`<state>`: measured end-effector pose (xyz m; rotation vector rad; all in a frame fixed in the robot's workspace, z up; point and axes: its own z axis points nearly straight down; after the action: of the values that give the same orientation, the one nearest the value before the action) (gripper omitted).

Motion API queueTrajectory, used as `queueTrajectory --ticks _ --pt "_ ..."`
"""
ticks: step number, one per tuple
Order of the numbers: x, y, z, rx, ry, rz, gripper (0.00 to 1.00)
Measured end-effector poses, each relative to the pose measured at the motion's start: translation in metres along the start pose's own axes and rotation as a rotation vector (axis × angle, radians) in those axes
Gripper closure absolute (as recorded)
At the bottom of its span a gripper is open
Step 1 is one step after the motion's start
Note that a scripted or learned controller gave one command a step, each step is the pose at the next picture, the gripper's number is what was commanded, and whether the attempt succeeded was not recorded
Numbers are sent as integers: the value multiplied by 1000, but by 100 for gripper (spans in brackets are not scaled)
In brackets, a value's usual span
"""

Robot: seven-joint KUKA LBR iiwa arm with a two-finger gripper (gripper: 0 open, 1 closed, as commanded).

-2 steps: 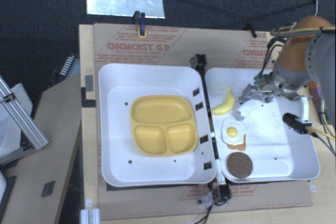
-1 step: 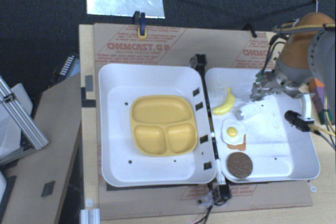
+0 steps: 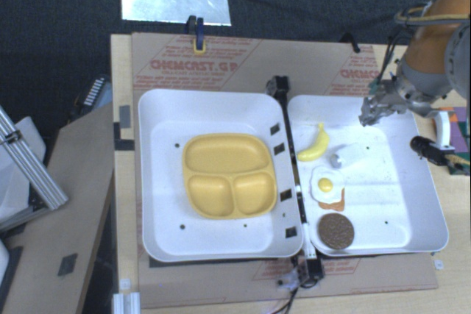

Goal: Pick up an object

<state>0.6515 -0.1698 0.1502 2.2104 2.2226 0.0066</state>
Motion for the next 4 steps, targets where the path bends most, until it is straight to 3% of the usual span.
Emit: queueTrajectory --ticks 2,4 --pt "2 10 -120 -1 0 0 100" --pt "113 -25 -95 8 4 -4 100"
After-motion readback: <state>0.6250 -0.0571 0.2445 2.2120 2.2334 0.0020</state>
